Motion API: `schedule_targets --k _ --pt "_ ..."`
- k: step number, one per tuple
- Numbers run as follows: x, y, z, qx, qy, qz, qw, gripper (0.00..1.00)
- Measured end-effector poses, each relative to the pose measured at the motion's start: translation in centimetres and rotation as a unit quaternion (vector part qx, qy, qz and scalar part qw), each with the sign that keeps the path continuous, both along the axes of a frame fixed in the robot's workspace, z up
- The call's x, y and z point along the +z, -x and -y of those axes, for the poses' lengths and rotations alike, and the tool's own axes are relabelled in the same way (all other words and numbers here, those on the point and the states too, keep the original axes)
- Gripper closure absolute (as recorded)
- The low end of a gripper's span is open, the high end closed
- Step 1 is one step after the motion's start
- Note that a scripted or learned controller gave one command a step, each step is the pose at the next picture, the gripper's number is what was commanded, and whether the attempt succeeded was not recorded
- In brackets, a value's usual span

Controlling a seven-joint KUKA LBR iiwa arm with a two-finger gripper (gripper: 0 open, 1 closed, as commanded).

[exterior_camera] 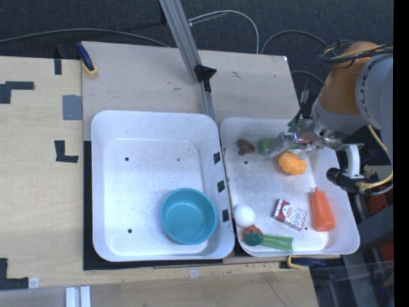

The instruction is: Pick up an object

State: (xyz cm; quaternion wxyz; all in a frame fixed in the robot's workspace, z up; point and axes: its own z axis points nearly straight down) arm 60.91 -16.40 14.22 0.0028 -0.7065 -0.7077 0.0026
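Green toy (pixel 268 239) at right bin (pixel 348 238) front rim; hand (pixel 295 141) above orange fruit (pixel 292 164), grip unclear

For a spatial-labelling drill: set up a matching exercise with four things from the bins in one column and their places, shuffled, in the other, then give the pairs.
Things:
1. blue bowl
2. white ball
3. orange bottle
4. brown lump

Places:
A. right bin, far end near the divider
B. left bin, near corner
C. right bin, along the right wall
D. right bin, near end by the divider

Pairs: 1-B, 2-D, 3-C, 4-A
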Motion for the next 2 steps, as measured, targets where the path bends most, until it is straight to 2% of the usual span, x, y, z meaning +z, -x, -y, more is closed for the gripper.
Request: schedule_targets --k 1,2 --pt "-5.4 0.2 -0.1 0.0 0.0001 0.0 1.0 0.0" --pt "-4.1 0.0 -0.2 0.001 0.0001 0.002 1.0 1.0"
